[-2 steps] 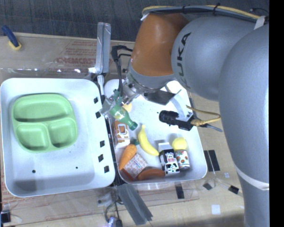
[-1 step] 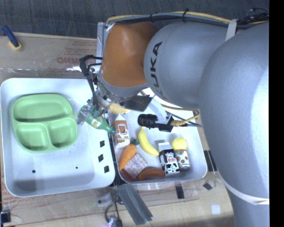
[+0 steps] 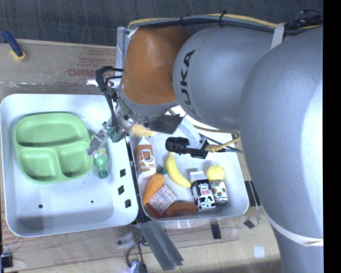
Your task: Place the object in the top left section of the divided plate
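A light green divided plate (image 3: 45,131) lies in the left part of the left white bin (image 3: 62,212). My gripper (image 3: 104,137) hangs over that bin just past the plate's right rim, under the orange band of the arm. A small green bottle (image 3: 101,165) is directly below the gripper tip, beside the plate's lower right section. Whether the bottle touches the gripper or rests on the bin floor cannot be made out.
The right bin (image 3: 238,206) holds a banana (image 3: 176,171), a carrot (image 3: 153,187), a lemon (image 3: 215,173), a cow-patterned carton (image 3: 203,195), a brown sausage (image 3: 181,209) and small boxes. The arm's bulk covers the upper right. A blue clip (image 3: 12,44) lies on the bench at top left.
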Tool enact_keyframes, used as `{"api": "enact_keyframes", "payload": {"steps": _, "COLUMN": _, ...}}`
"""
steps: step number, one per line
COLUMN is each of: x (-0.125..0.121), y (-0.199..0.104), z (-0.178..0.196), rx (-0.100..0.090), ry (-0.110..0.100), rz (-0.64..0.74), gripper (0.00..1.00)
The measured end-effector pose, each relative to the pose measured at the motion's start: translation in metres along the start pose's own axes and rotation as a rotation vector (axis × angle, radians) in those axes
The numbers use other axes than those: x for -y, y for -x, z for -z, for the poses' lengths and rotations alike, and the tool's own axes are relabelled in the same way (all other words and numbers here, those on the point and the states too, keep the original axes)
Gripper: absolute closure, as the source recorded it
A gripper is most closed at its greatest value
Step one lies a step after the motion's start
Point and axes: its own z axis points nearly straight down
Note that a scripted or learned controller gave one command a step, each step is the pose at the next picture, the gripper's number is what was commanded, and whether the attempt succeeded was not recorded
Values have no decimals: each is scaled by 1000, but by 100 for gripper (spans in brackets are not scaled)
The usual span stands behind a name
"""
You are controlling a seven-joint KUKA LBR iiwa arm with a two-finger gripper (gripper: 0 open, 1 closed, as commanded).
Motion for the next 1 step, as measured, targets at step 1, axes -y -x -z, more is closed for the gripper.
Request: {"api": "enact_keyframes", "payload": {"steps": 1, "x": -1, "y": 0, "z": 10, "rx": 0, "ry": 0, "rz": 3, "gripper": 100}}
